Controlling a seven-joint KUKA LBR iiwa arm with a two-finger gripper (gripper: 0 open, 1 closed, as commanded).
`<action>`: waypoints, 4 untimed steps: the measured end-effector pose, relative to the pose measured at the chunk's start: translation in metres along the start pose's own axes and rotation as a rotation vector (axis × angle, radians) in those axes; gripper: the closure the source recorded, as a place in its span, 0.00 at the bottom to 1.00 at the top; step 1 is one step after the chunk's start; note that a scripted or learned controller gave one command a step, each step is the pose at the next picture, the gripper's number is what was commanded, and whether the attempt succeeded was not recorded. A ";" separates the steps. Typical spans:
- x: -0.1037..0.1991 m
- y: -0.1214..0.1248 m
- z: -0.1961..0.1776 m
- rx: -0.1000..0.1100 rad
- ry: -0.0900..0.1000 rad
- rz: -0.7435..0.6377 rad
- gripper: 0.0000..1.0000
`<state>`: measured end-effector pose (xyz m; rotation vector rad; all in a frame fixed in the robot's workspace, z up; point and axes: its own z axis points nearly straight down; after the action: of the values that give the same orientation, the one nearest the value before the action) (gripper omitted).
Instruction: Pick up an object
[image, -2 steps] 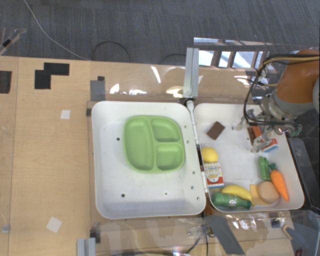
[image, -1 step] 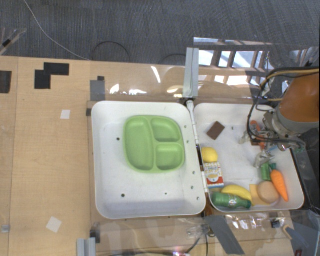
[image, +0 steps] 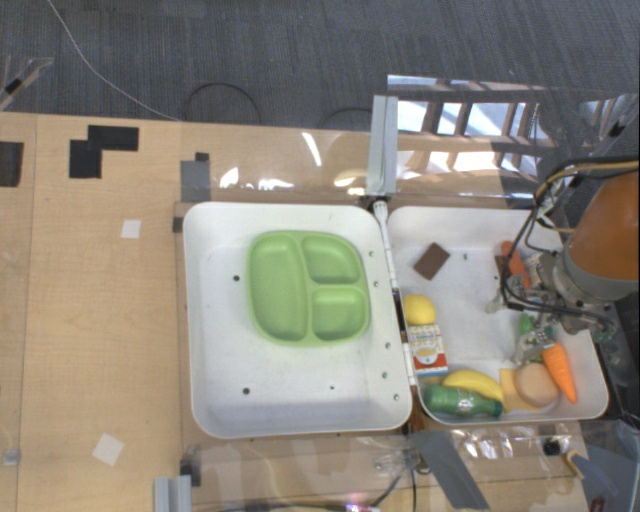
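A light wooden tabletop (image: 90, 330) fills the left of the scene, with black patches near its top left corner and dark grey carpet beyond its far edge. 2 shallow white bins sit side by side on it. The left bin (image: 215, 400) holds a green divided plate (image: 307, 287) with 3 compartments, lying flat near the bin's middle.

The right bin (image: 465, 300) holds the loose objects. A small dark brown block (image: 432, 261) lies alone toward the far side. Along the bin's left wall sits a yellow lemon-like fruit (image: 419, 309), and just nearer the camera a small white carton (image: 428, 352) with red and blue print. At the near edge a yellow banana (image: 473, 381) curves over a green bottle-shaped item (image: 462, 403) lying on its side. Next to them on the right is a pale tan rounded object (image: 534, 385), with an orange carrot (image: 560, 371) tilted beside it, its green top pointing up toward the arm.

The arm, its orange band rounded at the right edge, reaches in over the right side of this bin. The tool (image: 535, 325) hangs just above the carrot's green top, amid cables and metal parts; whether it is open or closed cannot be told, and nothing is visibly gripped.
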<state>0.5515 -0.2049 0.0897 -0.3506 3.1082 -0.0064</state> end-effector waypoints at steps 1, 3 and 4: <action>-0.006 0.000 -0.015 0.007 -0.017 -0.008 1.00; -0.015 -0.004 0.001 0.000 0.000 -0.001 0.00; -0.020 -0.004 -0.014 0.007 -0.015 -0.007 1.00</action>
<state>0.5722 -0.2044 0.1045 -0.3596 3.0909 -0.0149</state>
